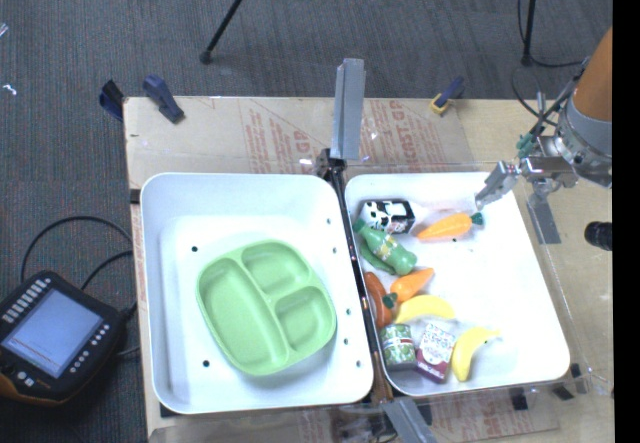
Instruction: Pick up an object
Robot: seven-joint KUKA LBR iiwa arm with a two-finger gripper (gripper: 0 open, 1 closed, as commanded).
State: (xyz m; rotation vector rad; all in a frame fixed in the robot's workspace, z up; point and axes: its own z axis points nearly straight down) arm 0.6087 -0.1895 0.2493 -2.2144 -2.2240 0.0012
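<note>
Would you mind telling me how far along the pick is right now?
Nothing looks picked yet. The gripper sits at the right bin's upper right, close beside the toy carrot, with nothing visibly between its fingers. Still left: closing on an object and lifting it. The green divided plate lies in the left bin.

You see the gripper (520, 176) over the right bin's (520, 281) far right corner, one finger near the carrot (445, 226); it seems to grip nothing. The green plate (265, 306) lies in the left bin (175, 231).
</note>
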